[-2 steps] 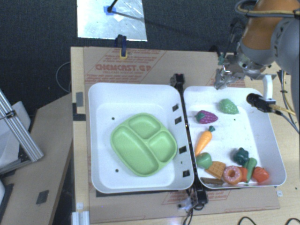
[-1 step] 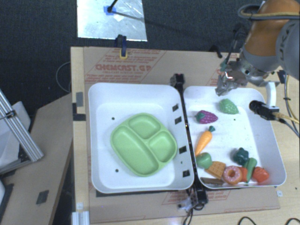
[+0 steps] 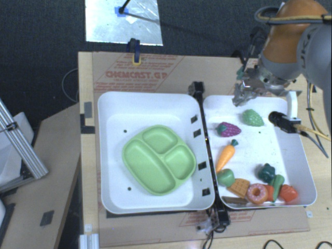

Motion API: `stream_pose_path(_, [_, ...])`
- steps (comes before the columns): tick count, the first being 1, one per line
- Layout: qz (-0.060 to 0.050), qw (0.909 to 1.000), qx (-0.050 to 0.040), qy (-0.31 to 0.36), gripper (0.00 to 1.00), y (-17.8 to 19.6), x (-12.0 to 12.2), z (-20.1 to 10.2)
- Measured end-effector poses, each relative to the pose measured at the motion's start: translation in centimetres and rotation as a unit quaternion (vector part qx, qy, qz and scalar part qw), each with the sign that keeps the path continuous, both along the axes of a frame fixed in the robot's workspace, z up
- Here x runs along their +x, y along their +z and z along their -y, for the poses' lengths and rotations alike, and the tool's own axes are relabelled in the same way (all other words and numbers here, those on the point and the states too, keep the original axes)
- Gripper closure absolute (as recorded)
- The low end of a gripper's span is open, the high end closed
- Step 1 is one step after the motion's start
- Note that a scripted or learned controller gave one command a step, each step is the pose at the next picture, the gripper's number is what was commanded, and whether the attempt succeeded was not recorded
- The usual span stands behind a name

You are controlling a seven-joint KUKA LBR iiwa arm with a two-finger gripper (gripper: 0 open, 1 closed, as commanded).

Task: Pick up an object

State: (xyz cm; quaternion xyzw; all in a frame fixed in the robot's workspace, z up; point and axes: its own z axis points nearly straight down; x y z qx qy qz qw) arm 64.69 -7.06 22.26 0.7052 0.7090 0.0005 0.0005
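My gripper (image 3: 243,96) hangs over the far left part of the right bin (image 3: 298,154), with nothing seen in it. Just in front of it and a little to the right lies a pale green leafy toy (image 3: 252,118). A purple grape bunch (image 3: 228,129) sits nearer the bin's left wall, and an orange carrot (image 3: 225,156) lies below that. Along the bin's front edge are a green pepper (image 3: 225,177), a waffle (image 3: 239,187), a pink donut (image 3: 257,193), a dark green broccoli (image 3: 267,172) and a red-orange tomato (image 3: 289,193).
The left bin (image 3: 111,139) holds a light green divided plate (image 3: 158,159). A black divider (image 3: 203,139) runs between the two bins. The arm's orange band (image 3: 293,27) rises at the upper right. A foil sheet (image 3: 123,13) lies beyond the bench.
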Motion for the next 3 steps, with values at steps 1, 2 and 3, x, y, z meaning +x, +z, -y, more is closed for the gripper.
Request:
stream_pose_path(1, [0.001, 1.0, -0.0003, -0.003, 1.0, 0.9, -0.1, 1.9])
stream_pose_path(2, [0.0, 1.0, -0.0001, 0.0, 1.0, -0.8, 0.4, 0.7])
stream_pose_path(3, [0.001, 1.0, 0.0001, -0.002, 1.0, 1.3, 0.0, 0.9])
